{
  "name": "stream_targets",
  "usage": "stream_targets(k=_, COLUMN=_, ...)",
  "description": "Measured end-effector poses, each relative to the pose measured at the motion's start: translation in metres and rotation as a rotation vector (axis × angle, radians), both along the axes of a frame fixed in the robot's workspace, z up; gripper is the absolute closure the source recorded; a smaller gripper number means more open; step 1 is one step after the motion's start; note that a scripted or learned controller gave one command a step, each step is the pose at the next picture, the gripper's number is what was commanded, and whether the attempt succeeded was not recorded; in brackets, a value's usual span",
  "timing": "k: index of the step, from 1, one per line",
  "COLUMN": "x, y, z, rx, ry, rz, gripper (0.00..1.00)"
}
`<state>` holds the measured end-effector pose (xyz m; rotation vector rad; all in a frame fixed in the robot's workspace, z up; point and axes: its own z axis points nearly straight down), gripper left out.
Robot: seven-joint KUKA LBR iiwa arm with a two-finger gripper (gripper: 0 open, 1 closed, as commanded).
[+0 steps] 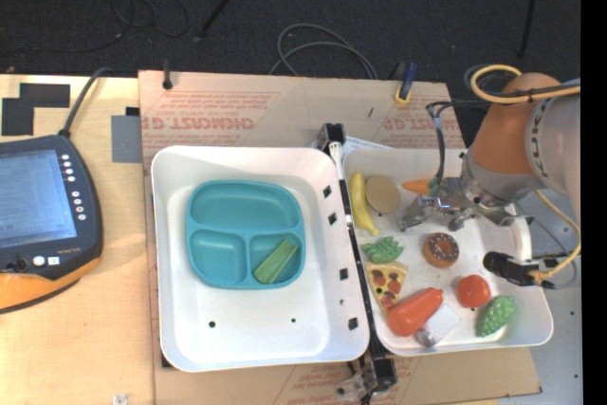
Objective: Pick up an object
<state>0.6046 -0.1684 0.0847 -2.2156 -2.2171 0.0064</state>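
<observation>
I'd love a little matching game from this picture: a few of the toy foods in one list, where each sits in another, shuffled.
Things:
1. banana
2. green slice
3. donut
4. tomato

Places:
A. in the teal tray, lower right compartment
B. right bin, just left of the green bumpy piece
C. right bin, along its left wall
D. right bin, middle, below the gripper

Pairs: 1-C, 2-A, 3-D, 4-B
</observation>
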Motion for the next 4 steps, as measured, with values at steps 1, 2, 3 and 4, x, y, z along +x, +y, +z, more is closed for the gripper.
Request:
stream_targets(k=1, x=-0.024, y=0.088, z=0.001, rx=-0.002, ry=-0.004, rz=0.005, gripper=0.00)
stream_targets(k=2, x=-0.021, y=0.022, z=0.001, rx=-0.003, ry=-0.004, rz=-0.003, gripper=0.00)
stream_targets(k=3, x=0.041, y=-0.029, z=0.001, rx=-0.005, ry=-0.008, rz=0.003, gripper=0.00)
stream_targets(k=4, x=-0.033, y=-0.046, z=0.000, rx=0.000, ry=0.000, rz=-0.003, gripper=0.00)
